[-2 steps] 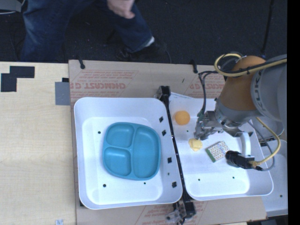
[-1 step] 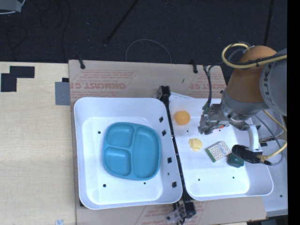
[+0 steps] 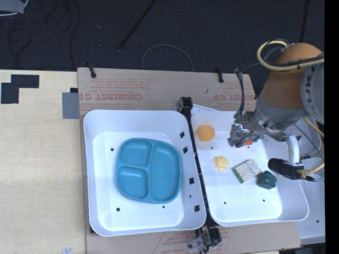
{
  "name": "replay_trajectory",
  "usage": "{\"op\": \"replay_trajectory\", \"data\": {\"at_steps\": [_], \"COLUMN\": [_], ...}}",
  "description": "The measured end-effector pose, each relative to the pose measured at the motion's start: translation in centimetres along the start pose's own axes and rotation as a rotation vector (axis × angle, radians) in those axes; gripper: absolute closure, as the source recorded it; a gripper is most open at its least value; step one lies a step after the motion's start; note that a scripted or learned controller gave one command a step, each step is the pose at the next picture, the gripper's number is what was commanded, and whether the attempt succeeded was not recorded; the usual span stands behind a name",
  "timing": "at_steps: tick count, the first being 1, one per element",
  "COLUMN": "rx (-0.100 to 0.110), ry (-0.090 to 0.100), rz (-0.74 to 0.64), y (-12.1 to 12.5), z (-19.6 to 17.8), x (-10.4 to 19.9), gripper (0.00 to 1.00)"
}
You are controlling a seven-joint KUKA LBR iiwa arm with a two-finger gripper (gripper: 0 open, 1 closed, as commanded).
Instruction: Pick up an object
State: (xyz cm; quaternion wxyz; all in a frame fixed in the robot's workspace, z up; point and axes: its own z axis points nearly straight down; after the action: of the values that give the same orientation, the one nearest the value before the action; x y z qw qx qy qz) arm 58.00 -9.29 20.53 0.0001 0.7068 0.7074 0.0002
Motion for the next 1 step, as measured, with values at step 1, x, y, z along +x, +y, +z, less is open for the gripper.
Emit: {"op": "replay_trajectory", "data": {"at_steps": [1], "rx": [0.006], "ry": [0.003], "rz": [-0.002], "y": [-1.87], "z": [0.47], "x": [5.53], "gripper": [1.00]}}
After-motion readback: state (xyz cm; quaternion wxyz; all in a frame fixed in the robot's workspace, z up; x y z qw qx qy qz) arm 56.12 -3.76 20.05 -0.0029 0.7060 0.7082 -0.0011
